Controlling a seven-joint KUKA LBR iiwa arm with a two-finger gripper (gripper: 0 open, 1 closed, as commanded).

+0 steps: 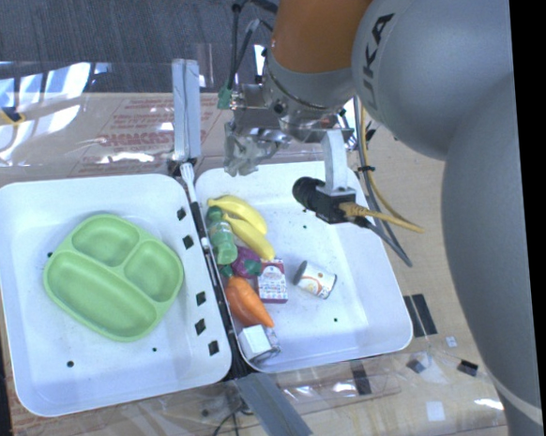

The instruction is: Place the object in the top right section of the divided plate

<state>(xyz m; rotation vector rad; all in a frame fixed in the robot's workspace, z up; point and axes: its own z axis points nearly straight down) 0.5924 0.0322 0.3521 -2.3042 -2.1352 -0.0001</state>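
My arm reaches in over the right bin's (pixel 376 331) far edge, wrist bent down; my gripper (pixel 242 158) hangs there; its grip I cannot tell.

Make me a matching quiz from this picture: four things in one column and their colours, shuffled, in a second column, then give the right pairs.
Things:
1. divided plate
2. banana
3. carrot
4. bins

Colours:
A. orange
B. white
C. green
D. yellow

Pairs: 1-C, 2-D, 3-A, 4-B
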